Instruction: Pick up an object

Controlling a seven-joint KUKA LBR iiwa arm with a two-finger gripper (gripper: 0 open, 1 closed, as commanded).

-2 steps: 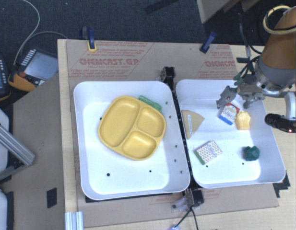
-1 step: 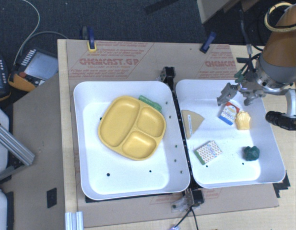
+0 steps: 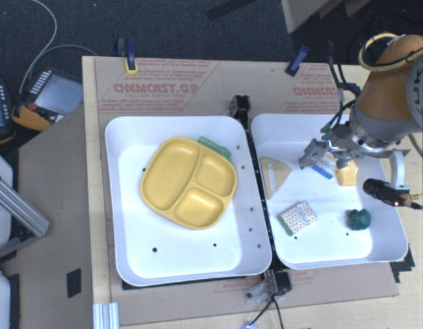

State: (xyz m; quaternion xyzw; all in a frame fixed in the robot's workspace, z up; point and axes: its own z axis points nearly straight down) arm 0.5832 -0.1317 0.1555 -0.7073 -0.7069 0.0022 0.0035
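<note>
My gripper (image 3: 328, 162) hangs over the back of the right bin (image 3: 321, 252), and its fingers look spread apart with nothing gripped. A small blue piece (image 3: 323, 172) lies just beneath the fingertips. A pale yellow block (image 3: 347, 176) sits right beside the gripper, to its right. Further forward lie a dark green lump (image 3: 359, 218) and a patterned white block (image 3: 298, 216). A tan wedge (image 3: 274, 173) rests by the bin's left wall.
The left bin (image 3: 129, 252) holds a yellow divided plate (image 3: 189, 182) with a green item (image 3: 214, 147) poking out behind it. A black clamp (image 3: 240, 105) sits at the back between the bins. The arm's orange band (image 3: 393, 74) looms at the right.
</note>
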